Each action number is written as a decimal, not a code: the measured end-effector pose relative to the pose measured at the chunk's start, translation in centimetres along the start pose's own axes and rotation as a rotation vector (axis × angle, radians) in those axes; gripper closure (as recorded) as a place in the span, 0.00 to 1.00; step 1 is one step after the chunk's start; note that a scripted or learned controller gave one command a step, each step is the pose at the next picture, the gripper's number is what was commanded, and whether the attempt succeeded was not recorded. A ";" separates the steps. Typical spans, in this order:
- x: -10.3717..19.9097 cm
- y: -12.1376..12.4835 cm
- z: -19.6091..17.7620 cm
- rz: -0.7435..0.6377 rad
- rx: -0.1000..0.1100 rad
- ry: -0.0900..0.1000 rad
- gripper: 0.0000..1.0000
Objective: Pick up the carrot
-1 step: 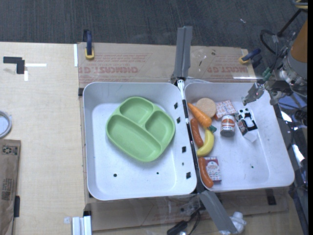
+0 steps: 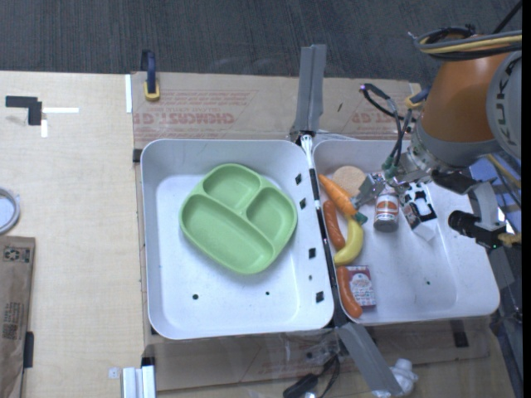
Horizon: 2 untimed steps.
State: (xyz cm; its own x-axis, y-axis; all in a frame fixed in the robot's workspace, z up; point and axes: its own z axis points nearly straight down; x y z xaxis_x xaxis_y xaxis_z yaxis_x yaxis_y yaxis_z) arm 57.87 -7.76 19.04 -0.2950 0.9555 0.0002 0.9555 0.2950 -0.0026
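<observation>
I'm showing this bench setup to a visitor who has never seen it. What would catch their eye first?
Probably the green divided plate lying alone in the left bin. Next, the clutter along the right bin's left side: the carrot, a banana and a small red carton. Above them, the arm's gripper hangs near a small can.

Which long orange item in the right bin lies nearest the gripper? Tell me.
The tapered orange carrot highest in the view, right beside the gripper. The other two lie lower, alongside and below the curved yellow banana.
</observation>
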 end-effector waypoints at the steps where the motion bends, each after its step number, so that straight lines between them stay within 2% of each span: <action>1: -2.1 -0.9 9.9 0.590 -0.001 0.000 0.00; 2: -3.5 5.9 9.9 0.664 0.001 -0.001 0.00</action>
State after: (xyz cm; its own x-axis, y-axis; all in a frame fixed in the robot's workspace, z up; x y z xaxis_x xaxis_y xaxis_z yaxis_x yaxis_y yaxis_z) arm 64.54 -9.36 9.12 0.3562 0.9344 -0.0028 0.9344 -0.3562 -0.0030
